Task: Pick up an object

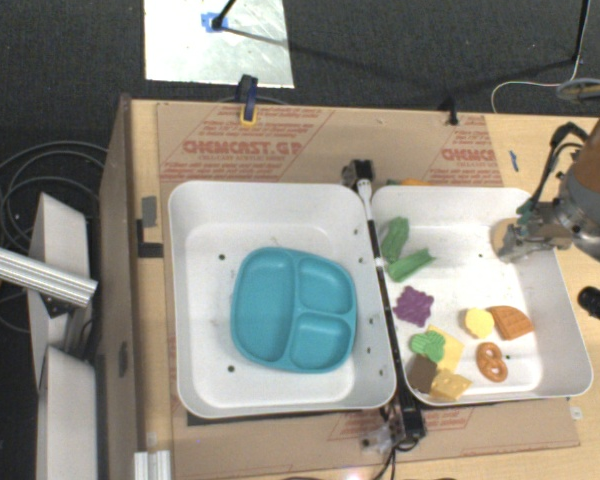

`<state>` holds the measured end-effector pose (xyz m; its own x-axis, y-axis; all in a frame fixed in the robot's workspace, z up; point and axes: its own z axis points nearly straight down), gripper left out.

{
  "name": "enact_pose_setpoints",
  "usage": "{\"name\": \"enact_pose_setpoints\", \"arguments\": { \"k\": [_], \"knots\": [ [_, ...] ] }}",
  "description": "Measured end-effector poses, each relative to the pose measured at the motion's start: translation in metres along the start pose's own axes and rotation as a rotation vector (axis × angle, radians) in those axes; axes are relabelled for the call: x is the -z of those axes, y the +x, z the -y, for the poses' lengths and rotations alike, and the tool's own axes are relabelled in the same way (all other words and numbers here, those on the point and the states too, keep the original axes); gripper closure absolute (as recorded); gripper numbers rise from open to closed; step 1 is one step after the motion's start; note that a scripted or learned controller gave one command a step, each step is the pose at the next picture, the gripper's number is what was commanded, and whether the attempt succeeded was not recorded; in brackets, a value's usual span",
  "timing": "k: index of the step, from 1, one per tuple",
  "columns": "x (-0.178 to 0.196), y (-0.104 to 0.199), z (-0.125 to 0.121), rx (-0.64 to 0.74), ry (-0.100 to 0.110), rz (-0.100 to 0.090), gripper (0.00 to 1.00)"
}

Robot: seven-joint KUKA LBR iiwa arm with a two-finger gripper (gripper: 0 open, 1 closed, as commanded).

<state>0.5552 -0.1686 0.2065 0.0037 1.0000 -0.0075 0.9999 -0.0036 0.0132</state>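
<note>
A: Where's the gripper [520, 236]?
B: Over the right bin [560, 303], upper right; I cannot tell its grip.
A: Contents?
B: Two green pieces [400, 250], one purple piece [413, 306], one yellow ball [479, 322], one pretzel [491, 361], one orange wedge [511, 321].
A: Left bin [195, 268]?
B: One teal divided plate [293, 308]

Red print reading "CHEMCAST GP" is showing on the brown protective sheet [242, 140] covering the bench, far to the left of the gripper [516, 236] and beyond the left bin [270, 200]. A second, partly cut-off run of the same red lettering is sitting on that sheet just behind the right bin [550, 298], close to the gripper's left. Smaller print lines around both are staying too fine to read.
</note>
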Motion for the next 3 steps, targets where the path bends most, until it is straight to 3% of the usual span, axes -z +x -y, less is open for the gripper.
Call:
{"name": "enact_pose_setpoints", "arguments": {
  "k": [1,2,3],
  "knots": [
    [-0.007,0.005,0.002,0.005,0.011,-0.006,0.00],
    [-0.084,0.069,-0.057,0.011,0.006,-0.007,0.00],
    [-0.122,0.082,0.033,0.003,0.015,-0.009,0.00]
  ]
}}
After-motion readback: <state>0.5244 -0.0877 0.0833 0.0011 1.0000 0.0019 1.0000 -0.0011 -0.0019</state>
